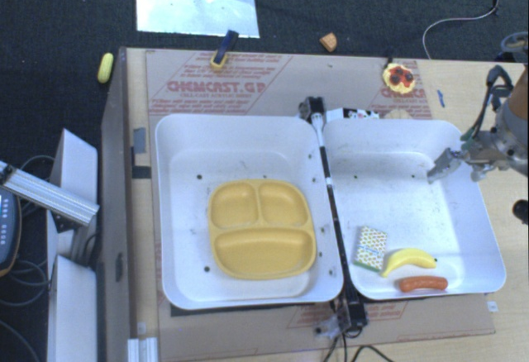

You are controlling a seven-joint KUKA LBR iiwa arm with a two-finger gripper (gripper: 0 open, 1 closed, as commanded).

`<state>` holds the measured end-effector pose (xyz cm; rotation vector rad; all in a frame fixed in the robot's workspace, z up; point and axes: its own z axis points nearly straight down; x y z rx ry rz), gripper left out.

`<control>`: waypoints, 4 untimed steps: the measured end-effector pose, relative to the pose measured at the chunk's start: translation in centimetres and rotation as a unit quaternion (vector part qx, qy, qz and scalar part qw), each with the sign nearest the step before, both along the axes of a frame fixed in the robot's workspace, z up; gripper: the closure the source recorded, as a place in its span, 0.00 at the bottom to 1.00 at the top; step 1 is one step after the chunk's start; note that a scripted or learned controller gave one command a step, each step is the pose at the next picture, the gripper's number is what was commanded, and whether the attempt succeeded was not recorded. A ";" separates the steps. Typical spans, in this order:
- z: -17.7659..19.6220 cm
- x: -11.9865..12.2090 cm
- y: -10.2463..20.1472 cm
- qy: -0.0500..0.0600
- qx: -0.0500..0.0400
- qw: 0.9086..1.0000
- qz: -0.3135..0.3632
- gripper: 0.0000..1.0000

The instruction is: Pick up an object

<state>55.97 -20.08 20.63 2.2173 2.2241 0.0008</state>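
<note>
In the right bin (413, 141) a yellow banana (407, 260) lies near the front edge. A red sausage (424, 283) lies just in front of it, and a small checkered packet (371, 246) lies to its left. My gripper (455, 175) hangs over the bin's right rear part, well behind these objects and apart from them. Its fingers are spread open with nothing between them. The arm comes in from the right edge of the view.
The left bin (178, 145) holds a yellow divided plate (262, 228). A black divider (326, 187) runs between the bins. Behind them, a small pizza toy (399, 77) and a yellow-and-blue tool (221, 50) lie on the cardboard.
</note>
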 end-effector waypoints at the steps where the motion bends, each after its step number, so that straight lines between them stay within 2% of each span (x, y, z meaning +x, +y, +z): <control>1: -7.0 3.4 6.8 0.001 0.001 1.000 0.001 0.00; 2: -12.3 8.3 10.3 0.000 0.001 1.000 0.001 0.00; 3: -4.2 10.8 5.3 -0.003 -0.001 1.000 -0.001 0.00; 4: -6.5 8.7 5.5 0.000 0.000 1.000 0.000 0.00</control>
